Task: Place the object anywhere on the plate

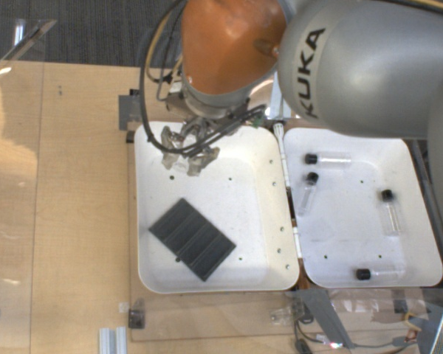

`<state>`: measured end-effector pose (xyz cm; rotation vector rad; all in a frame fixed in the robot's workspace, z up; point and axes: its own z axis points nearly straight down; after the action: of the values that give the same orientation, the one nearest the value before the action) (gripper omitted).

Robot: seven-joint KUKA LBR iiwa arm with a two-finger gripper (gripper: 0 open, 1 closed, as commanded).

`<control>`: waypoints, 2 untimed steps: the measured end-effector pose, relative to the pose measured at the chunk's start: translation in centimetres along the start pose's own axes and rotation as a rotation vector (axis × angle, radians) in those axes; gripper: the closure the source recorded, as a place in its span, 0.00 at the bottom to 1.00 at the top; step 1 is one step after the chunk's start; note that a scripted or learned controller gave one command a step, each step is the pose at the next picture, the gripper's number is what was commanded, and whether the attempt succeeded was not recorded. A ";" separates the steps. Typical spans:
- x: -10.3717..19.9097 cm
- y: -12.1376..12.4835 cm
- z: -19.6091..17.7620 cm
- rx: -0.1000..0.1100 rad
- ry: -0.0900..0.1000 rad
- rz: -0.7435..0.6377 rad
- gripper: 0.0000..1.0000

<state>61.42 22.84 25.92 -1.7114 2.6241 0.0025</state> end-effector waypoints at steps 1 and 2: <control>-0.9 -4.5 -10.2 0.003 -0.003 -0.400 1.00; -2.9 -4.8 -12.9 0.002 -0.003 -0.646 1.00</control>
<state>66.91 23.46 38.81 -2.4528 1.9431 -0.0024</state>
